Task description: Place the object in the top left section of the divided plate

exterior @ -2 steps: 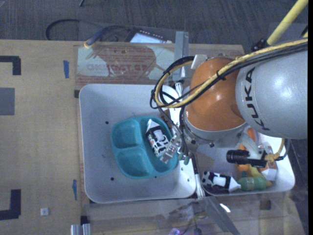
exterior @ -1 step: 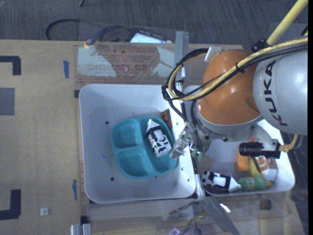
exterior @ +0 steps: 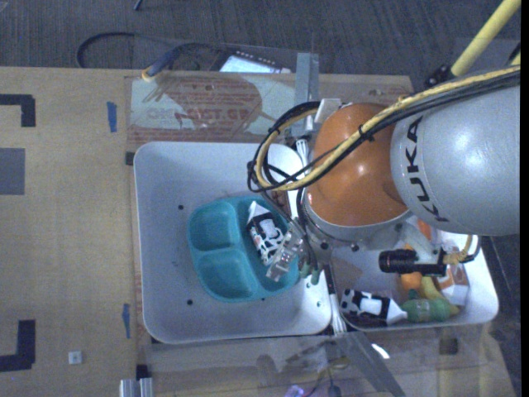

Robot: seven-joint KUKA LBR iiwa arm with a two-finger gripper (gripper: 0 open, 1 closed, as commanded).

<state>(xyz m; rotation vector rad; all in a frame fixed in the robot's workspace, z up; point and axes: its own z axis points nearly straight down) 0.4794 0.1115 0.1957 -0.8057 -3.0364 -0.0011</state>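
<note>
Looking nearest you, at 5 o'clock, the right bin (exterior: 479, 308) holds a black-and-white toy (exterior: 368, 304) and some fruit-coloured pieces (exterior: 426, 298). Your hand (exterior: 285, 259) sits over the teal divided plate (exterior: 227, 251) in the left bin (exterior: 161, 222), right at a black-and-white object (exterior: 264, 236) on the plate's 3 o'clock section; whether it grips, you cannot tell. "KUKA" reads on the grey arm (exterior: 463, 164). Farther off, a printed cardboard sheet (exterior: 198, 106) lies on the wooden tabletop (exterior: 62, 222), then dark carpet (exterior: 331, 15).
</note>
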